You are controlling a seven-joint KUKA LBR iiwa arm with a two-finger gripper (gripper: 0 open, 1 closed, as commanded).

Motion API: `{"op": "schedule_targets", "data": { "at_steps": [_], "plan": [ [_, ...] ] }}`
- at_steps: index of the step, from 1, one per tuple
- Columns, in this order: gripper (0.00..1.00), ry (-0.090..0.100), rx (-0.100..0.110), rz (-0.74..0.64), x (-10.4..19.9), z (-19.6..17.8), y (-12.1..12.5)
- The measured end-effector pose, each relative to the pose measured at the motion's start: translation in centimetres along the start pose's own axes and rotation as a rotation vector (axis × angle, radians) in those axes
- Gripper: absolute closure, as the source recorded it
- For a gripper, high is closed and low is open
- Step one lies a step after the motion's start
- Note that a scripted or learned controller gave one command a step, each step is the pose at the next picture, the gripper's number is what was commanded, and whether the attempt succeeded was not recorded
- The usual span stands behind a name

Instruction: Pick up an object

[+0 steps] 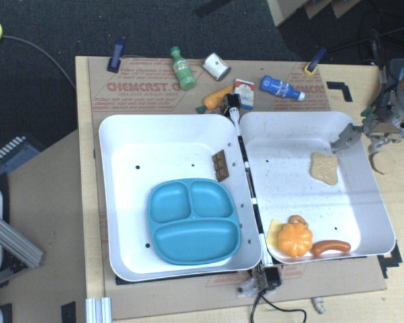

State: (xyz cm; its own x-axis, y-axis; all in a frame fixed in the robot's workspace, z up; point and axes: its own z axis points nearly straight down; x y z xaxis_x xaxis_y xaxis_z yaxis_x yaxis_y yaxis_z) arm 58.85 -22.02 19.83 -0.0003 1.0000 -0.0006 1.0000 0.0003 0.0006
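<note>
My fingers' spread I cannot tell; my gripper point(342, 142) hangs at the right bin's point(283, 136) upper right, nothing in it. Nearest is the tan bread slice point(324, 168), just below-left: flat, so I should come down low over its edge. Farther, at lower right, the orange pumpkin point(295, 238) looks the easier grip.

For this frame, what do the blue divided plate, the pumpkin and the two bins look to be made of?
The blue divided plate: likely moulded plastic, matte, uniform colour with soft rounded ridges. The pumpkin: probably a plastic or rubber toy, smooth with a slight sheen on its lobes. The left bin and right bin: thin white plastic by the look, with rolled rims and a dull finish.
</note>
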Motion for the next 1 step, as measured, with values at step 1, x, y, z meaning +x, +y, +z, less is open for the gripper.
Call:
{"op": "schedule_targets", "data": {
  "at_steps": [1],
  "plan": [
    [0.0, 0.008, 0.006, -0.004, 0.07, 10.14, 2.3]
  ]
}}
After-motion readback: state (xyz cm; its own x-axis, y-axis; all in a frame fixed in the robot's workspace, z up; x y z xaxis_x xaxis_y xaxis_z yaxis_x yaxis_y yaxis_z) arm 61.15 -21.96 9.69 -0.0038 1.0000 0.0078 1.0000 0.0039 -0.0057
